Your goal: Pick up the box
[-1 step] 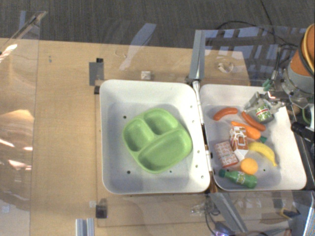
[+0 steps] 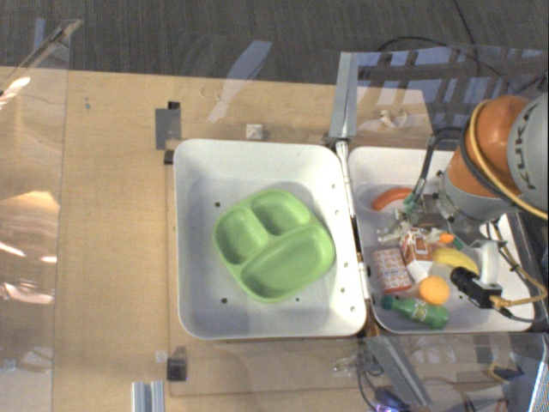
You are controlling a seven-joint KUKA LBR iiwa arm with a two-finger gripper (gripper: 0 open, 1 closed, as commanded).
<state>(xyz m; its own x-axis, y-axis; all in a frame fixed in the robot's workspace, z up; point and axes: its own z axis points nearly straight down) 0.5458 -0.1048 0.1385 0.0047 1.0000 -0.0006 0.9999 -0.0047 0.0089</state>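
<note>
The box [image 2: 390, 270], a flat pack printed in red and white, lies in the right bin [image 2: 367, 172], near the wall which this bin shares with the left bin [image 2: 199, 178], and about halfway between its far and near edges. The gripper [image 2: 413, 223] is low over the right bin, just beyond the box and a little to the right of it; it is not over the box itself, and I cannot tell if it is released or clenched, because the metal parts are small and mixed with cables in this view. Directly at the near side of the gripper is a small brown and white carton [image 2: 418, 247], just beside the upper right corner of the box; whether the gripper touches this carton I cannot tell. A red sausage [image 2: 392, 198] lies farther back in the bin, to the left of the gripper. A banana [image 2: 455, 258] lies to the right of the carton, an orange [image 2: 436, 291] is near the banana on the near side, and a green bottle [image 2: 416, 311] lies on its side close to the near wall, below the box. The arm [image 2: 480, 191] comes in from the right over the bin. In the left bin a green divided plate [image 2: 274, 245] lies alone, turned at an angle. Both bins rest on the pale wooden surface [image 2: 103, 230]
</note>
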